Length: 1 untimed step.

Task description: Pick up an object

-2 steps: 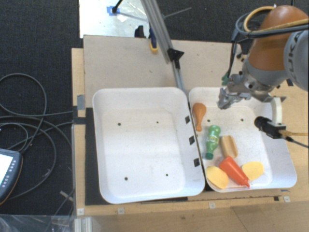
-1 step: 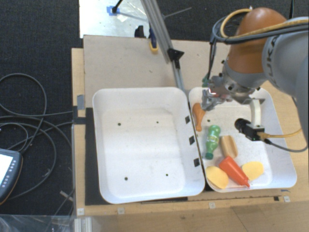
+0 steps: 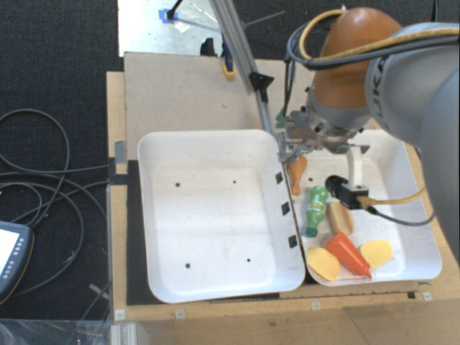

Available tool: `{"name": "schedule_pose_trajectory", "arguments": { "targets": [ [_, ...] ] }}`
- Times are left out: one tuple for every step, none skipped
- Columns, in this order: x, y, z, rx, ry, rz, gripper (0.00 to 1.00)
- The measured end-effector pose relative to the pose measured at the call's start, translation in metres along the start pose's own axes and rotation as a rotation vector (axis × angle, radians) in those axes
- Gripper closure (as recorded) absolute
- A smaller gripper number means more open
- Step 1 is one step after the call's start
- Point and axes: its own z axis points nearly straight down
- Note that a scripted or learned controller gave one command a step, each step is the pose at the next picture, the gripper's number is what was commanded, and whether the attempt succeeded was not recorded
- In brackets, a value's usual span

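Note:
My gripper (image 3: 293,152) hangs over the left edge of the right bin (image 3: 424,221), close to the wall between the two bins. A small orange carrot (image 3: 296,175) hangs point-down from its fingers, which are shut on the carrot's top end. Below it in the right bin lie a green bottle (image 3: 314,210), a tan bread roll (image 3: 340,218), a red-orange cone (image 3: 348,253) and two yellow pieces (image 3: 323,263) (image 3: 376,251). The wrist and orange band hide the bin's far part.
The left bin (image 3: 154,192) stands beside the right one, sharing a taped wall (image 3: 286,207). A slanted metal rod (image 3: 241,42) crosses above the bench's back. A black plug with a yellow cable (image 3: 348,192) hangs from the arm over the right bin.

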Motion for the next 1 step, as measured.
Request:
{"name": "schedule_pose_trajectory", "arguments": {
  "targets": [
    [0.0474, 0.0056, 0.0106, 0.001, 0.000, 0.001, 1.00]
  ]
}}
